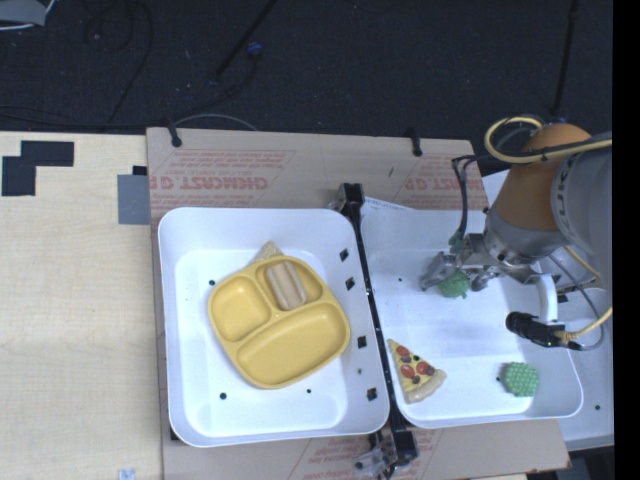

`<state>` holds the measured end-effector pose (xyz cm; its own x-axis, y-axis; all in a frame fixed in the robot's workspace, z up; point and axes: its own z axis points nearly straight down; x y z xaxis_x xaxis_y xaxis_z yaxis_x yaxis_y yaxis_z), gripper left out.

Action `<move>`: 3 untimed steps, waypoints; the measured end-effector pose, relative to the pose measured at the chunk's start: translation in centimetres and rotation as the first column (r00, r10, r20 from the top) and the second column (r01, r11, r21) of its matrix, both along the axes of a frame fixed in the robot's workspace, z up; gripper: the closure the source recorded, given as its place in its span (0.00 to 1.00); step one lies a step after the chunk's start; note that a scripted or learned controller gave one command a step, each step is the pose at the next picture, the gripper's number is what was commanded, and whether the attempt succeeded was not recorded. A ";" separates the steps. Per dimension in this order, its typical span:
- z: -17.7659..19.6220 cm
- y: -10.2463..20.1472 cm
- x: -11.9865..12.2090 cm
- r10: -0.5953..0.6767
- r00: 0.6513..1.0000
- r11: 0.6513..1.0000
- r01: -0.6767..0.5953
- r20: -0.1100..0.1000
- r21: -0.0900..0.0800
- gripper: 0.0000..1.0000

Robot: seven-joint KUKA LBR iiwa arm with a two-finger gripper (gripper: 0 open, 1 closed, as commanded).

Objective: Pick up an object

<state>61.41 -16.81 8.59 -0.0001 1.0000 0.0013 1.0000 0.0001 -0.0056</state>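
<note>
**Gripper down at the green object in the right bin**

Nearest the lens, at the bottom of frame, a pizza-slice toy (pixel 415 370) lies in the right bin (pixel 470 413), close to the black divider (pixel 365 298) between the two bins.

Left of the divider: the left bin (pixel 190 258) holds a yellow compartment plate (pixel 278 320), tilted. A tan, sausage-like piece (pixel 288 284) sits in the plate's upper right compartment. A pale wedge (pixel 268 253) pokes out just behind the plate's upper rim.

Right of the divider: the gripper (pixel 455 280) is low in the right bin's upper half, its fingers pinched around a small green object (pixel 456 286). Arm body and orange band (pixel 535 183) crowd the space right of the divider's far end. A green textured piece (pixel 520 378) rests well apart, toward the near right corner.
</note>
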 end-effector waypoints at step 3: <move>9.9 0.3 0.2 0.002 1.000 1.000 -0.002 0.007 -0.002 1.00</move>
<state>61.56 -16.49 18.47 -0.0019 1.0000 -0.0003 1.0000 0.0019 0.0010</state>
